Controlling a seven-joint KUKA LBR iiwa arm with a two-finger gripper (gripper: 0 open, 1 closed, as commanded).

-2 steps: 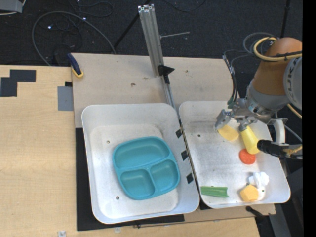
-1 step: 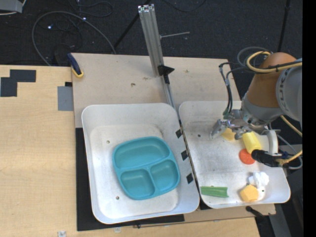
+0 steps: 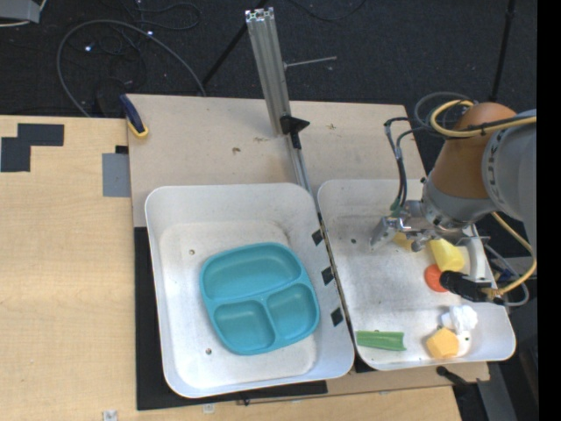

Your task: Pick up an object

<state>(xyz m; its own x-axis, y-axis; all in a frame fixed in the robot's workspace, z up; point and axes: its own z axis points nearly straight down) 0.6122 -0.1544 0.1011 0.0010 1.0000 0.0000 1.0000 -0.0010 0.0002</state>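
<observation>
We've got the gripper (image 3: 405,228) low in the right bin (image 3: 377,296); yellow block (image 3: 447,254) sits just right of it, toward the arm. Jaws state: can't tell.

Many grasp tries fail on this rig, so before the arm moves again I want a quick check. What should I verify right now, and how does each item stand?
1. End effector over the right white bin: ok.
2. Something held between the fingers: cannot tell; the wrist hides them.
3. Nearest targets: small yellow block and small round orange-red piece lie just beside the end effector: ok.
4. Other targets free to reach: flat green strip, orange-yellow chunk and white lump lie apart near the front edge: ok.
5. Cables near the wrist: a yellow cable loops above it; snag risk cannot tell.
6. Teal three-compartment plastic tray sits in the left white bin, away from the arm: ok.
</observation>
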